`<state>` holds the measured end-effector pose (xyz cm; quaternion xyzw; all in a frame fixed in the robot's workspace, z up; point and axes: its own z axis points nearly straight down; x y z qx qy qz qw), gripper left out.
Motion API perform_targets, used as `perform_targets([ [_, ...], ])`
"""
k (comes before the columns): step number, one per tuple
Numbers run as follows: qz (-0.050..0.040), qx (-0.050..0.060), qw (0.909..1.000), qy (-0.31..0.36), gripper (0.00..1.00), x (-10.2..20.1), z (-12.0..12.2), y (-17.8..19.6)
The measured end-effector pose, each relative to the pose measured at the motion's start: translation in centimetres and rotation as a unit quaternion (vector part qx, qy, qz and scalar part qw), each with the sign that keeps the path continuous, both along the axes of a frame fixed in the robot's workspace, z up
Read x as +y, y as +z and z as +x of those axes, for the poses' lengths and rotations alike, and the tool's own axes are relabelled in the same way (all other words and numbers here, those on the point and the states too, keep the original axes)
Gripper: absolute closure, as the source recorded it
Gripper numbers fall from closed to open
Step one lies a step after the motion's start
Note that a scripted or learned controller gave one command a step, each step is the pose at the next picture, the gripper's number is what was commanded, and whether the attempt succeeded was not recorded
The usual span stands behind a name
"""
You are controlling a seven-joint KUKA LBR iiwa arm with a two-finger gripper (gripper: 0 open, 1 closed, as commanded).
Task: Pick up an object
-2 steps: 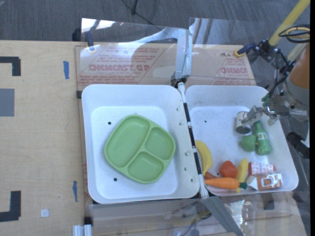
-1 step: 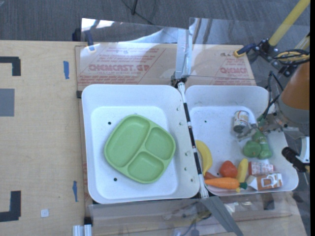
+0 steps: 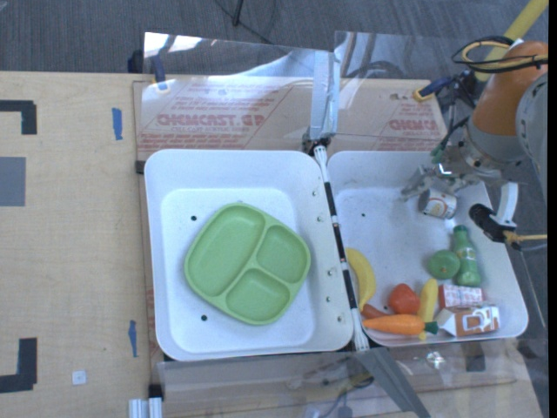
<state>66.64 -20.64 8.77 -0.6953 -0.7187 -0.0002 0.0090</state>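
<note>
Two shallow white plastic bins (image 3: 170, 190) lie before us, where the metal two-finger gripper (image 3: 432, 185) pinches a small white cylindrical container (image 3: 436, 204) above glossy toy food.

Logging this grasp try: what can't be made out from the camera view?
- Gripper: too small and cluttered to tell its state, or whether it touches the small can beneath it.
- Arm: cut off by the right edge.
- Carrot and juice carton: the right bin front rim partly covers them.
- Carton label: too small to read.
- Red item: too blurred to identify.
</note>
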Motion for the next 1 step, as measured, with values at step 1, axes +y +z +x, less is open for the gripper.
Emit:
perform_targets([
  [1, -0.0041, -0.005, 0.9999, -0.011, 0.00, -1.11, 0.23, 3.08],
])
